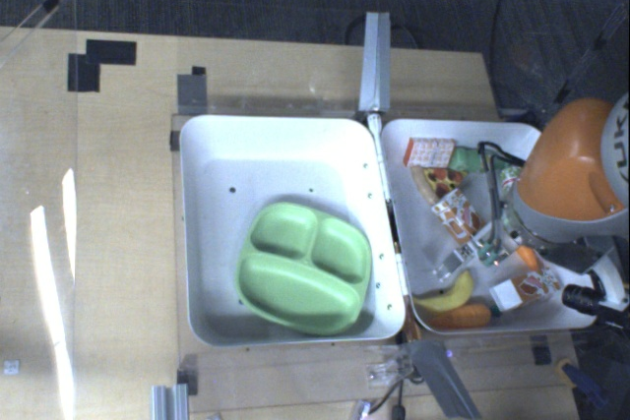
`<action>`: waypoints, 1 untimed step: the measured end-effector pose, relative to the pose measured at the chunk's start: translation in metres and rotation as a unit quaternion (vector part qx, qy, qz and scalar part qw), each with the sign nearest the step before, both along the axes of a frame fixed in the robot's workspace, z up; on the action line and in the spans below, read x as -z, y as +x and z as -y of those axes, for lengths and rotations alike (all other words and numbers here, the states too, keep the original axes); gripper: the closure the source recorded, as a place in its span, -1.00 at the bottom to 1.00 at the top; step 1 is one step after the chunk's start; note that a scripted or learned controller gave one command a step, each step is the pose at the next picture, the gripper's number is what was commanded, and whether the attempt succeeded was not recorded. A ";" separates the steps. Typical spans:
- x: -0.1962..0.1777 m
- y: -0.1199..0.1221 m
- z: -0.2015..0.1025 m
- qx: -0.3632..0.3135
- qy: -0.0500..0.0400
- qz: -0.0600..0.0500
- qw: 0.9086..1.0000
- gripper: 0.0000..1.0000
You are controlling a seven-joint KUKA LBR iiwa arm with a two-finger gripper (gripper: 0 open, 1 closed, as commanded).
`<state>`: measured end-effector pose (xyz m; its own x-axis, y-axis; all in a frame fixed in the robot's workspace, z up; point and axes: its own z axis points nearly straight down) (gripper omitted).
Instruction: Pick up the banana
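The yellow banana lies curved along the front wall of the right bin, near its front left corner. An orange-red sausage-shaped item rests against the banana's front side. My gripper reaches down from the orange-banded wrist and hangs just behind and above the banana's right end. Nothing is visibly held in it. The arm hides the right part of that bin.
A green divided plate sits in the left bin. In the right bin lie a red-and-white packet, a pizza slice toy, a printed snack packet, a small white block and an orange piece.
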<state>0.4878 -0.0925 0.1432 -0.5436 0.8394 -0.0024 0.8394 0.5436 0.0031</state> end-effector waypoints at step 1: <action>-0.090 0.039 0.027 0.157 0.000 0.001 0.988 -1.00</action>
<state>0.5264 -0.1194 0.2336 -0.2560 0.9667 -0.0031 0.9667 0.2560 0.0060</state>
